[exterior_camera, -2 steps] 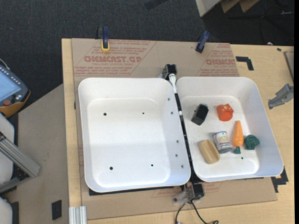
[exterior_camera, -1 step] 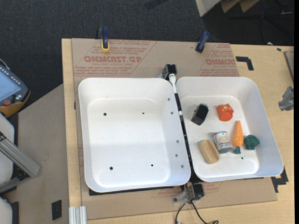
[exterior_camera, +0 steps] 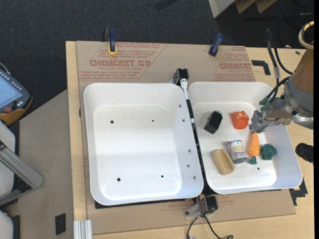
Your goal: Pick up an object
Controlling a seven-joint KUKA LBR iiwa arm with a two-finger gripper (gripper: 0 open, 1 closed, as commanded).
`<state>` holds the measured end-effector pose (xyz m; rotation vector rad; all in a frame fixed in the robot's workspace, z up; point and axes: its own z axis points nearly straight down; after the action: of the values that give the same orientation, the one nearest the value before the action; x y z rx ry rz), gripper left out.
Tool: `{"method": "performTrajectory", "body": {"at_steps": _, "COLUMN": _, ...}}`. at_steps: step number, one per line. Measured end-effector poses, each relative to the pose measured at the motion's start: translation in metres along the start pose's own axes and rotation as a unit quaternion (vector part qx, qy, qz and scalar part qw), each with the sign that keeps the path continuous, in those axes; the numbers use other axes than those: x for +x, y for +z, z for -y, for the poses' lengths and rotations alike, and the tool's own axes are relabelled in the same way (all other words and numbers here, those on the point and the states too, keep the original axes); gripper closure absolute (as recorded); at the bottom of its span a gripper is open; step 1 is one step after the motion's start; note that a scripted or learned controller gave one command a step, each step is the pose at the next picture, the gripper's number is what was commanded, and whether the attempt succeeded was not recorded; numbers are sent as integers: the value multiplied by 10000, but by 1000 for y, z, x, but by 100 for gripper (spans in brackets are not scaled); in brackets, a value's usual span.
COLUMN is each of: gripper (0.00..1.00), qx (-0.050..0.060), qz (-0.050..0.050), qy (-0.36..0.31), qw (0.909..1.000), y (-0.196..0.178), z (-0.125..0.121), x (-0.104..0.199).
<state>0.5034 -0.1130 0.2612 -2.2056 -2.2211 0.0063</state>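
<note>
Tan block (exterior_camera: 223, 162) lies nearest, with 5 other items clustered in the right bin (exterior_camera: 284, 176) for easy picking. Gripper (exterior_camera: 257, 124) hovers above the orange carrot (exterior_camera: 254, 144); its opening is unclear.

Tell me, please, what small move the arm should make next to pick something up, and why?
Probably a short, straight descent onto the orange carrot-shaped piece. The hand sits just above its upper end in the right bin, nearer to it than to the red block or the small can.
</note>
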Motion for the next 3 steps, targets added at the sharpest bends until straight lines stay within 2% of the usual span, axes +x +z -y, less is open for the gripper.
{"method": "performTrajectory", "body": {"at_steps": 1, "gripper": 100, "qx": -40, "qz": 7, "qy": -18, "qw": 10000, "y": 13, "z": -26, "x": 92}}
{"method": "performTrajectory", "body": {"at_steps": 2, "gripper": 100, "qx": -82, "qz": 22, "qy": 10, "qw": 10000, "y": -37, "z": -12, "x": 129}}
{"method": "performTrajectory", "body": {"at_steps": 3, "gripper": 100, "qx": -38, "qz": 24, "qy": 57, "qw": 10000, "y": -38, "z": 26, "x": 89}}
